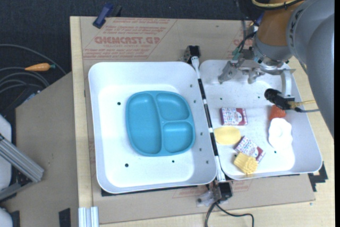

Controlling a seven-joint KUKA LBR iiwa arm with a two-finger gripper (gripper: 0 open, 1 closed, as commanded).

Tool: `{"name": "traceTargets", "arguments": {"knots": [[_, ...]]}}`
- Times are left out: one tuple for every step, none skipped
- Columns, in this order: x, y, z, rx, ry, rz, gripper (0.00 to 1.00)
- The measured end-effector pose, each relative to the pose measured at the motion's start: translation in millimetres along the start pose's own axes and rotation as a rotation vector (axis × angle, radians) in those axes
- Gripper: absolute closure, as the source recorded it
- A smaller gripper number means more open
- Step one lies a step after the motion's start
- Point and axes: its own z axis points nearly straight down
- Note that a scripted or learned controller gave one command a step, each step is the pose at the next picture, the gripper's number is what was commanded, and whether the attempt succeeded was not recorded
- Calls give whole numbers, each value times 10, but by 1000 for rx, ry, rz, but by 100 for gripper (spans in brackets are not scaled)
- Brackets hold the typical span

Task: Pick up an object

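**A:** What is the supporting surface?

**B:** A flat brown cardboard-faced bench top [133, 40], printed with red lettering.

**A:** What rests directly on it?

**B:** Two shallow white plastic bins, left [106, 157] and right [305, 159], side by side and touching; a small dark blue object [102, 16] lies at the far left corner.

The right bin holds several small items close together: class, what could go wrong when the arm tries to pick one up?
1. The yellow waffle piece touches the red-and-white packet, so a grasp may drag both.
2. The white object lies near the right bin's wall, leaving the gripper little room.
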Motion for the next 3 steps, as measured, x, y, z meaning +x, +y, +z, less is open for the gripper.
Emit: {"name": "traceTargets", "arguments": {"knots": [[-85, -13, 210, 3, 0, 1, 0], [-82, -3, 99, 1, 0, 1, 100], [-82, -5, 102, 2, 0, 1, 0]]}}
